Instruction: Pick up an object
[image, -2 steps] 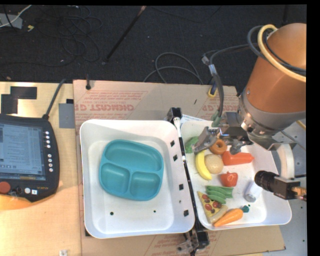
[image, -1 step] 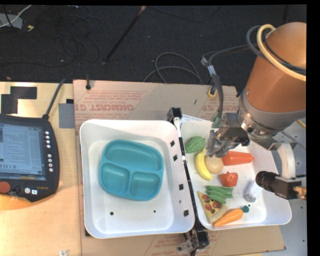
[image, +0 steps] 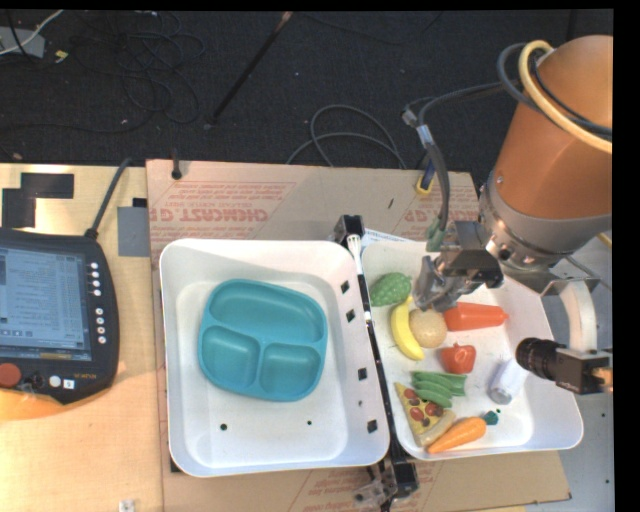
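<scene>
cardboard sheet (image: 300, 195), upside-down red print, unreadable

Robotics lab: teach pendant (image: 50, 310), loose cables (image: 345, 130), cardboard-covered bench (image: 260, 200).
</scene>
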